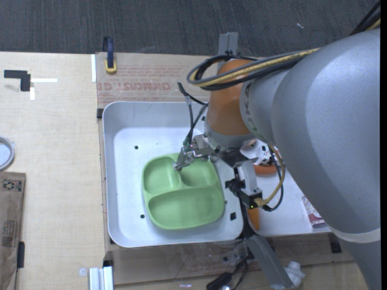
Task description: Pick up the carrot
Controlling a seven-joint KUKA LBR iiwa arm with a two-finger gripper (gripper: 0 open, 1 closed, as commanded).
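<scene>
Orange carrot (254, 217), mostly hidden, long axis unclear.

We see the grey arm (314, 119) reaching in from the right. Its gripper (184, 159) hangs low, pointing left.

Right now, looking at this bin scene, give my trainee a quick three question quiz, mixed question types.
1. True or false: the green divided plate lies in the white bin.
2. Where is the gripper? A) above the plate's upper edge B) over the roll of tape C) by the blue-handled clamp
3. Fill in: something orange, perhaps the carrot, shows to the ___ of the plate.

Key: 1 true; 2 A; 3 right
</scene>
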